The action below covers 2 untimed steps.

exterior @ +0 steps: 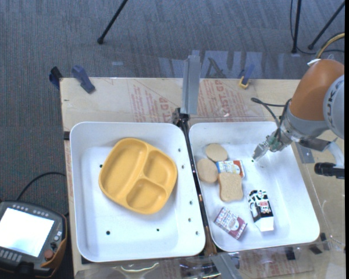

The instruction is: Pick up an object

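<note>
Floor: grey carpet behind your bench, with dark tripod legs standing on it at the top of the view.
Bench: a plywood top carrying two shallow white bins side by side, with blue clamps at its far left corner.
Arm: it reaches in from the right, orange band above the wrist, angled down and to the left over the right bin.
Gripper: low over the bare floor of the right bin near its far side; you cannot tell from this slant whether the claw is apart or together, and nothing can be seen between its tips.
Nearest thing: a small carton with red and blue print, just left of the claw and a little toward you.
Bread group: a round biscuit to the left of the claw, a second round one further left and nearer you, and a square slice of toast touching the carton's near edge (these four lie bunched together).
Cow-print carton: on its side, straight toward you from the claw, apart from the bread group.
Red packet: left of the cow-print carton, near the front wall.
Way in: bare white floor lies between the claw and the small carton.
Left bin: well to the claw's left, holding a yellow divided plate.
Pendant: a handheld screen on the floor, far left and nearest you.
</note>
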Motion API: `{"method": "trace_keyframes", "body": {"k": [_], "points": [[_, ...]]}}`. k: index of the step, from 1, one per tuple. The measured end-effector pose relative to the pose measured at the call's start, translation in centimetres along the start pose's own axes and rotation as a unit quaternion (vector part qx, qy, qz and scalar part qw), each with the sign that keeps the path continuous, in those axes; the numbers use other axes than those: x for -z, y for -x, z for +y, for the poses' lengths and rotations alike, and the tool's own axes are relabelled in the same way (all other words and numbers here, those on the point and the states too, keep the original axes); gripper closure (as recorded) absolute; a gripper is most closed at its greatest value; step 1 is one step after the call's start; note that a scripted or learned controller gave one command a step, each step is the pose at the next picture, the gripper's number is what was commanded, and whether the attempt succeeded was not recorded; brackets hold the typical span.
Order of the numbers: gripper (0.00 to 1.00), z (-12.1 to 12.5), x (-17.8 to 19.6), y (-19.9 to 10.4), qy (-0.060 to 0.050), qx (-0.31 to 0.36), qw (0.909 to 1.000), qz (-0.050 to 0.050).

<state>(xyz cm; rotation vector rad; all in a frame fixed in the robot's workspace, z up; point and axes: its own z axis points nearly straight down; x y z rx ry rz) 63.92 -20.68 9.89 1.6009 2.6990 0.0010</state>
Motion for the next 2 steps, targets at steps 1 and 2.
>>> {"method": "trace_keyframes", "body": {"k": [1, 2], "points": [[0.00, 0.0, -0.1, 0.0, 0.000, 0.000, 1.0000, 0.000], [0.00, -0.8, 9.1, 0.0, 0.003, 0.074, 0.9973, -0.003]]}}
